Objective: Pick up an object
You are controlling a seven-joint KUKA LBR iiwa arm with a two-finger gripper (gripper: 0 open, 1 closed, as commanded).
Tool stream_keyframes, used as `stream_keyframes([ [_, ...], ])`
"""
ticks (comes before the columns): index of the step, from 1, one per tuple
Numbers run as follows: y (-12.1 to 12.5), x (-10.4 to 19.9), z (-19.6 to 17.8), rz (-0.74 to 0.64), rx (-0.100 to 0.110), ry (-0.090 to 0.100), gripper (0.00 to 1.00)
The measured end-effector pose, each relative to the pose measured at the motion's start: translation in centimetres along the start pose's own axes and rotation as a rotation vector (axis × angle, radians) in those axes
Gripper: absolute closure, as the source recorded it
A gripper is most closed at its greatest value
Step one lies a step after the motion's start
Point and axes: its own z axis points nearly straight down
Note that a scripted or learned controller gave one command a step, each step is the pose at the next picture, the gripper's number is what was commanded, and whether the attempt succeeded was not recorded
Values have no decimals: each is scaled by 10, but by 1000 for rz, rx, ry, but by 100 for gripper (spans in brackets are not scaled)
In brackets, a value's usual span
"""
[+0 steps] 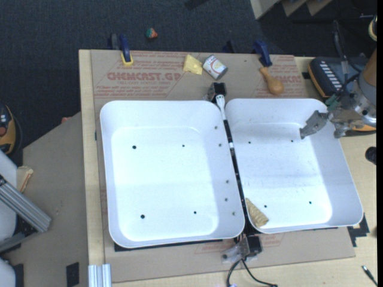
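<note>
A tan, wedge-shaped object [257, 213] lies in the near left corner of the right bin [287, 178], against its rim. My gripper [327, 127] hovers over the far right edge of that bin, well away from the tan object. Its two grey fingers [312, 124] are spread apart with nothing between them. The left bin [161, 172] shows only its white floor with a few dark dots.
On the board behind the bins lie a yellow wedge [192, 64], a small white box [214, 67] and a brown wooden piece [272, 82]. Blue clamps [125, 50] hold the board's back edge. A black device [326, 74] sits at the far right.
</note>
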Motion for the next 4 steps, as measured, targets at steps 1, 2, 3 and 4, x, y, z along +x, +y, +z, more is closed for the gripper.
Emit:
stream_keyframes([
  [1,-32,15,-204,-2,-17,-5,0],
  [2,-22,97,-151,-8,4,2,0],
  [3,-59,118,-240,-3,-12,-1,0],
  [4,-77,203,-227,-10,3,2,0],
])
